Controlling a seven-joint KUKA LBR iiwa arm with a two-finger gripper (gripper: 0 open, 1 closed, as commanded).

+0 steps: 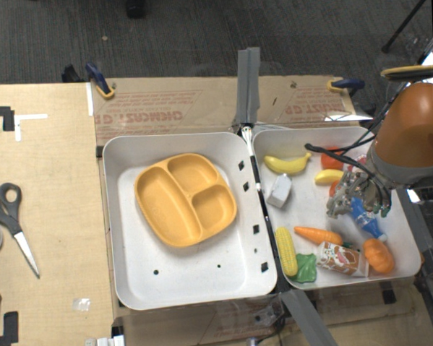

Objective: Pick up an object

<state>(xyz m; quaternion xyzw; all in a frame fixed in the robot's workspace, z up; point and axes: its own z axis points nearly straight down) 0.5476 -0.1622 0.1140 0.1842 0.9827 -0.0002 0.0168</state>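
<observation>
Brown corrugated cardboard [198,104] lies under the far edge of both bins, printed with red lettering that reads reversed and upside down from this angle; I cannot make out the words. A small red-and-white carton [342,259] with a pictured label lies on its side near the front wall of the right white bin [404,227], its text too small to read.

The grey arm with its orange band [415,126] hangs over the right bin's right half, and the two-finger gripper [346,198] sits low among the toys there. Whether its fingers are apart or closed cannot be told, as cables and metal parts blur together. Just beside it lie a blue bottle-shaped object [369,222], a yellow plastic lemon-like piece [328,176] and a red piece [337,157]. A yellow toy banana [288,163] lies near the far wall, a grey block [280,191] toward the left wall, and a plastic carrot [318,235], a corn cob [286,250], a green piece [305,267] and an orange fruit [378,255] toward the front.

Open floor in that bin shows mainly at its middle. The left white bin [125,231] holds a yellow three-section plate [185,199], with bare floor along its front and left sides.
</observation>
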